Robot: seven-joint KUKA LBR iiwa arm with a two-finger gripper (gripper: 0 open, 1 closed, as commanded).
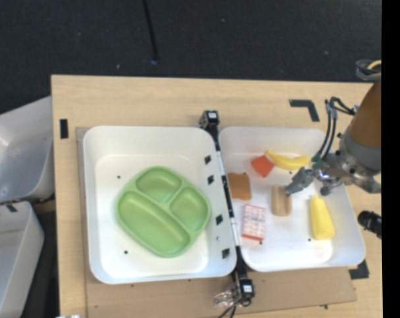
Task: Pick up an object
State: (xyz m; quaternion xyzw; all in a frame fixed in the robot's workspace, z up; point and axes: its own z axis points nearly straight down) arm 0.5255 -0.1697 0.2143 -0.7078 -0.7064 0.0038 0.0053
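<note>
The right bin (339, 254) holds several small items. A yellow banana (289, 159) lies at the back beside a red piece (262, 166). A brown block (240, 185) and a red-and-white carton (254, 222) sit near the divider. A tan cylinder (280, 201) lies mid-bin, and a yellow corn cob (321, 218) lies to its right. My gripper (312, 183) hangs over the gap between the banana, the cylinder and the corn. It is open, its fingers spread with nothing between them.
The left bin (94, 177) carries a green divided plate (163, 209). Black clips run along the divider (221, 197) between the bins. The arm's orange band (369, 121) enters from the right edge. Pale grey containers (14, 158) stand off the bench at left.
</note>
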